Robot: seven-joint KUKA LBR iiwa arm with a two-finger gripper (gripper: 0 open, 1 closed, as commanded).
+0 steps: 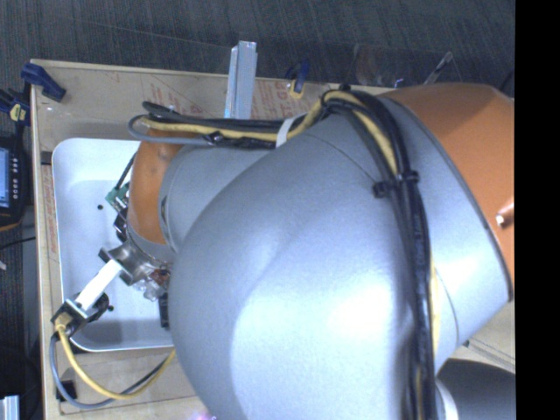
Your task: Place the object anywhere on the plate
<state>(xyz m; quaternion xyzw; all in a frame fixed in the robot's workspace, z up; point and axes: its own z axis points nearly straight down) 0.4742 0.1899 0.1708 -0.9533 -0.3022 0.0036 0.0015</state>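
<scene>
Big grey arm (350,269) with orange band reached leftward over shallow white bin (74,173), hiding object, plate; gripper state couldn't be told.

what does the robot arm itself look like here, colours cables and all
The arm is a bulky, rounded grey shell with smooth orange sections. A bundle of black and yellow cables runs along it, cinched with black ties and a white tie. Near the white bin, the wrist end is metallic hardware with a white piece, trailing a yellow cable.
</scene>
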